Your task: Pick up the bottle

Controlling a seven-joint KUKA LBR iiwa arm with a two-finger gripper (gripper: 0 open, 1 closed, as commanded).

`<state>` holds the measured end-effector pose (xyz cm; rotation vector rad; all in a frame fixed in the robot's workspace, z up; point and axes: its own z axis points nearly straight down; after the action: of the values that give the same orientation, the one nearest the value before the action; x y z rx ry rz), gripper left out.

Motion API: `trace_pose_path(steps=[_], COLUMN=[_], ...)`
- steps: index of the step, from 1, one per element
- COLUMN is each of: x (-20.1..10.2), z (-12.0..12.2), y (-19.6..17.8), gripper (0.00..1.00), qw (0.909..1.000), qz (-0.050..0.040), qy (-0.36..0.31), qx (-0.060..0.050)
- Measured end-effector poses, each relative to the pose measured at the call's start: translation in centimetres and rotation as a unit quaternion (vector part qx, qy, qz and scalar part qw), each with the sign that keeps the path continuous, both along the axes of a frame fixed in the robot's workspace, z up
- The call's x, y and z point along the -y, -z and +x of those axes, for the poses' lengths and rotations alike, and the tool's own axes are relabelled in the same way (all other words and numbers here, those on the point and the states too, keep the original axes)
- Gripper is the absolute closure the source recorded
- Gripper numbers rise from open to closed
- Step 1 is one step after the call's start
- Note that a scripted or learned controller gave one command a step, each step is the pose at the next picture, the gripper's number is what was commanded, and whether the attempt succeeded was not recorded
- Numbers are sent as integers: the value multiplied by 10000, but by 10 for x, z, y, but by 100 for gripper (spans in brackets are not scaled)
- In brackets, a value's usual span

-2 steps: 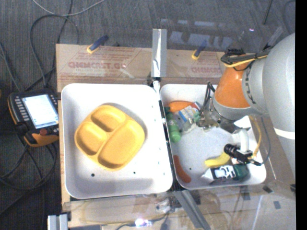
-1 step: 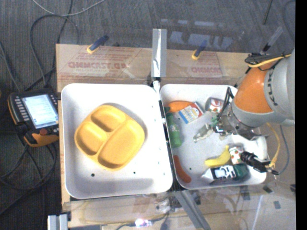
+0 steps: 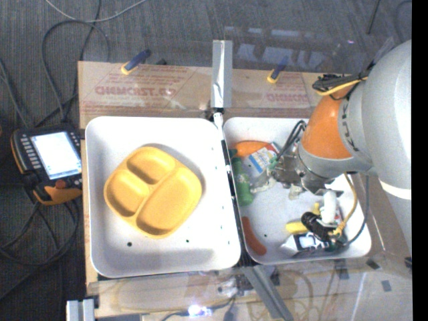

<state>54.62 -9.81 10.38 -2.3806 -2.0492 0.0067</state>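
Claw (image 3: 279, 174) half hidden by wrist, over partly covered bottle (image 3: 249, 168).

Grey carpet floor (image 3: 100, 19) with black cables (image 3: 60, 29) fills the upper frame; a brown cardboard-covered worktop (image 3: 147, 92) lies below it.

The bulky, smooth, pale grey robot arm (image 3: 391, 119) carries a rounded orange band (image 3: 326, 132) above a grey wrist, with black and yellow cables beside it.
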Motion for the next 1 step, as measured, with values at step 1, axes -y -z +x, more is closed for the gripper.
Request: trace_pose_path(steps=[1], x=[10], z=[32], y=[12], gripper=[0], qw=[9954], qz=[-47], qy=[-960], qx=[20])
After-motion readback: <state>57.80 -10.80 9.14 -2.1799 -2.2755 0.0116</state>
